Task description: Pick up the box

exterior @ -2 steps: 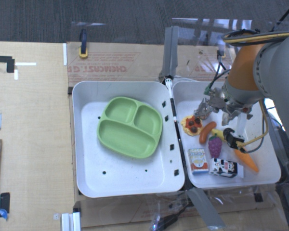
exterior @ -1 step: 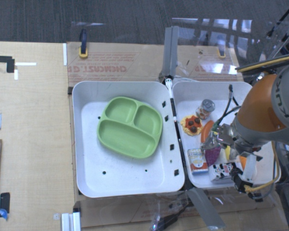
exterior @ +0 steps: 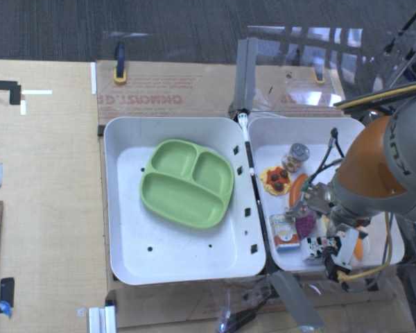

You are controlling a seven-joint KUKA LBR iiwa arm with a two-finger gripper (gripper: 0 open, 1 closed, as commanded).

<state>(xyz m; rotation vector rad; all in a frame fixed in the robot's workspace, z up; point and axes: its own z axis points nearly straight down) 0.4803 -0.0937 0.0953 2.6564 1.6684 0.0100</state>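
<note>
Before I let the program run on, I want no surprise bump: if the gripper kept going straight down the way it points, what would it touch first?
Probably the purple toy just under the gripper, with the box beside it to the view's left. Depth is hard to judge from above, so this is a best guess.

Left bin (exterior: 118,207): holds the divided plate (exterior: 187,182), near centre.
Right bin (exterior: 263,134): box (exterior: 286,232) at front left, pizza slice (exterior: 276,179) behind it, jar (exterior: 296,156) behind that.
My gripper (exterior: 306,210): over the right bin (just right of the box).
</note>
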